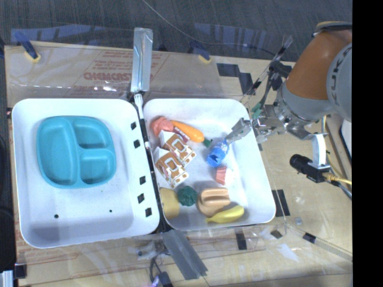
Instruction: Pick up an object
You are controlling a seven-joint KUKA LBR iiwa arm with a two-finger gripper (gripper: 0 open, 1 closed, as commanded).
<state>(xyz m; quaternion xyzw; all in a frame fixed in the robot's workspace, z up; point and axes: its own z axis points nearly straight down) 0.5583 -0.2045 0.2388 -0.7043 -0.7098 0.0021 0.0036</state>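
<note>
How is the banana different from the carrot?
The banana is yellow; the carrot is orange with a green end. The banana lies at the near edge of the right bin, beside a hot dog toy; the carrot lies at the far side, next to a pinkish toy. The banana curves; the carrot looks straight. Both are toy foods lying flat in the same bin.

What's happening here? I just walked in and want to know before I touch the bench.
A grey arm with an orange band is reaching in from the right, its gripper low over the right bin, right above a small blue toy. That bin also holds a carrot, a banana, a hot dog and other toy food. The left bin holds a teal divided tray. Nothing is visibly lifted.
</note>
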